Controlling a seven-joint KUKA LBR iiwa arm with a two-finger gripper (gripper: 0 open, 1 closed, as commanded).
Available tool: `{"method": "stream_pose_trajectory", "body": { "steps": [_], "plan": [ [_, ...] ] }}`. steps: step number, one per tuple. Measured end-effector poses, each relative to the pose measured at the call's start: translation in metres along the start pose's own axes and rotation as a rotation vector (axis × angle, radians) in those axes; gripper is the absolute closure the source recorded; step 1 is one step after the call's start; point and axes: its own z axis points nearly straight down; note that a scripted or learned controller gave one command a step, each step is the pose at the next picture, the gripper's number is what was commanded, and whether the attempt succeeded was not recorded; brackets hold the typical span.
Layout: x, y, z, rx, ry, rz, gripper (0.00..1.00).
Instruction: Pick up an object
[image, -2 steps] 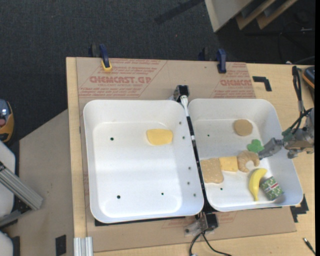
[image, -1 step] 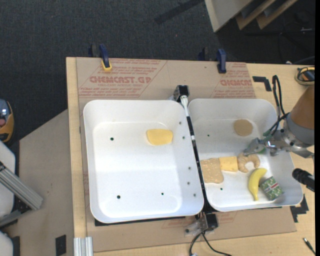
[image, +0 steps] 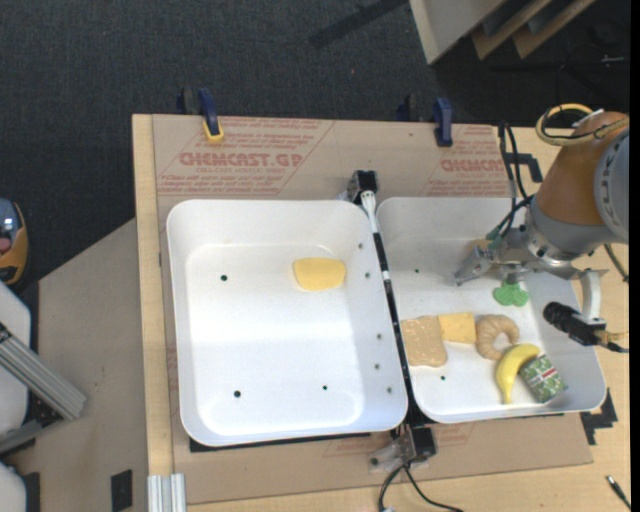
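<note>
two white bins; left: one yellow piece; right: six items, including one banana.

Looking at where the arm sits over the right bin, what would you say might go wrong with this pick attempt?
1. The gripper hovers beside the small green flat piece, which lies low on the right white bin; the fingers may slide over it.
2. The tan bread slice, yellow cheese square, beige pretzel-shaped piece, yellow banana and green can crowd together, so one grasp could nudge neighbours.
</note>
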Motion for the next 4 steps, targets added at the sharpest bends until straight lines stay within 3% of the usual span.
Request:
{"method": "stream_pose_trajectory", "body": {
  "steps": [1,2,3,4],
  "plan": [
    [-0.042,-0.027,-0.002,0.002,0.009,0.005,0.00],
    [0.005,0.018,0.000,0.001,0.000,0.001,0.00],
    [-0.037,-0.014,0.000,0.008,0.004,0.008,0.00],
    [-0.022,0.012,0.000,0.003,-0.001,0.004,0.00]
  ]
}}
